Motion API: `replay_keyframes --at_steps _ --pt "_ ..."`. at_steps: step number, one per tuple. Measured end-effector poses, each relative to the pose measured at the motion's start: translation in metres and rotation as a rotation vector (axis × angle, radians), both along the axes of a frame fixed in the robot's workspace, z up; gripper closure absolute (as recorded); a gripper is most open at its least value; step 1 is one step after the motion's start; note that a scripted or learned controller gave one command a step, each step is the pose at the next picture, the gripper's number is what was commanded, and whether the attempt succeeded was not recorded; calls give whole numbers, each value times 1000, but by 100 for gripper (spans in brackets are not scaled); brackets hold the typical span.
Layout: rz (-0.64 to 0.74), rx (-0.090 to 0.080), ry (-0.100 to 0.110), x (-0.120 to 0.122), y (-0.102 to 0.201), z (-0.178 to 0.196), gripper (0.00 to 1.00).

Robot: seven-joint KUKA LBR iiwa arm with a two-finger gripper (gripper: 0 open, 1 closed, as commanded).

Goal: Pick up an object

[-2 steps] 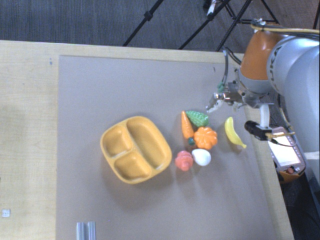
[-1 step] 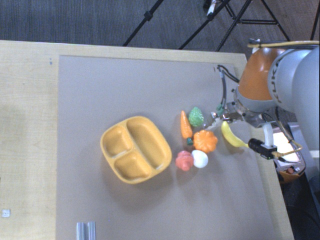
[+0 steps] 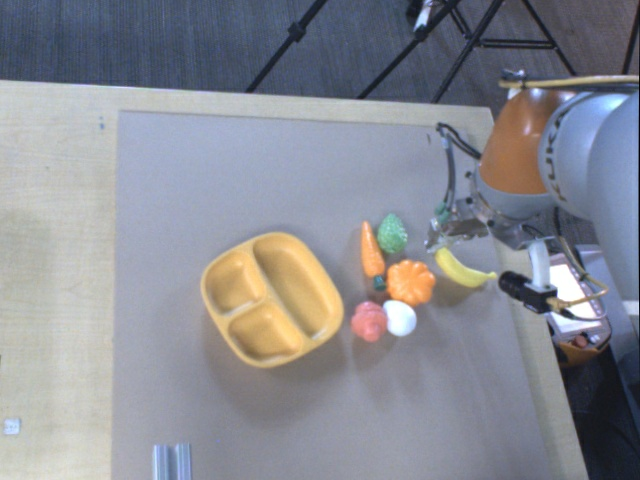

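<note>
Banana point(image 3: 464, 268) lies near the worktop's point(image 3: 200, 168) right edge, just beside the orange pumpkin point(image 3: 411, 281), with a carrot point(image 3: 371, 249), a green piece point(image 3: 391, 233), a pink piece point(image 3: 367, 321) and a white egg point(image 3: 400, 318) clustered close by. The pincer point(image 3: 455, 230) hovers just above the banana's near end; whether it is spread or closed I cannot tell. This looks like the approach step; next it must descend squarely over the banana, clear of the pumpkin.

A robotics lab; tripod legs point(image 3: 470, 18) on grey carpet point(image 3: 150, 28) behind the bench point(image 3: 50, 218).
</note>
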State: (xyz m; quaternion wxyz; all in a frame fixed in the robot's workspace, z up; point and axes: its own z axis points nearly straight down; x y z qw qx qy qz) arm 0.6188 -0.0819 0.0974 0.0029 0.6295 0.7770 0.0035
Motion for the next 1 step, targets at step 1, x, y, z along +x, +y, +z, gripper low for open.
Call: replay_keyframes --at_steps 1 --pt "252 -4 1 45 44 111 100"
